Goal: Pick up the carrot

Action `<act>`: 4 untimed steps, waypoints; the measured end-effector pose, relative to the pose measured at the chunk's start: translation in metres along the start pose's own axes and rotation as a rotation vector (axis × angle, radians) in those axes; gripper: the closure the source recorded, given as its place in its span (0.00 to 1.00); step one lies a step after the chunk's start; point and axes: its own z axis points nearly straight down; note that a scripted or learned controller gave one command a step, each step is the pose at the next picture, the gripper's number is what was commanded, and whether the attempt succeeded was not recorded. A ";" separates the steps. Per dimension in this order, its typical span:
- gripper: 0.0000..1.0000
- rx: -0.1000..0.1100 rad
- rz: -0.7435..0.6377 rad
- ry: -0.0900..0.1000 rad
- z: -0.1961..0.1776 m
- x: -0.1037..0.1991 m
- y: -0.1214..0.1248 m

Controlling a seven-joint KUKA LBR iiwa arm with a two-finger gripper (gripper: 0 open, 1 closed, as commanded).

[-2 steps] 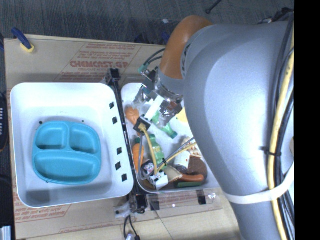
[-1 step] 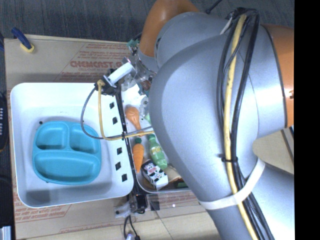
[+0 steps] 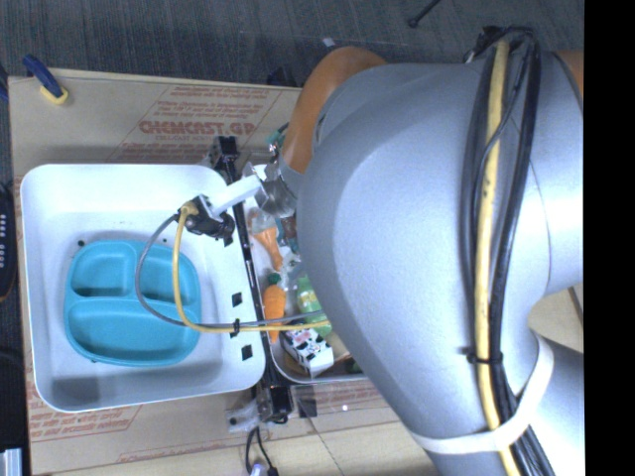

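The grey arm [image 3: 427,226] looms from the right, covering most of the right bin [image 3: 283,360]; left bin [image 3: 40,296] holds a blue divided tray [image 3: 124,300]; carrot [image 3: 273,305] lies beside the arm's edge; gripper state cannot be told.

Even light, soft blur (faint bin shadows).

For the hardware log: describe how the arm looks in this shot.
The arm is a bulky, rounded shell in smooth grey, with an orange band near its wrist end. Black and yellow cables run bundled along its outside. A thinner yellow cable and a grey hose loop out over the left bin.
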 end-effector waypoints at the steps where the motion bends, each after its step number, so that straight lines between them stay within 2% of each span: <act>1: 0.00 0.002 -0.011 0.001 0.040 0.091 -0.063; 2: 0.00 0.003 -0.328 0.002 0.100 0.042 -0.085; 3: 0.00 0.000 -0.239 0.015 -0.008 0.094 -0.043; 4: 0.00 0.002 -0.279 0.000 0.016 0.024 -0.074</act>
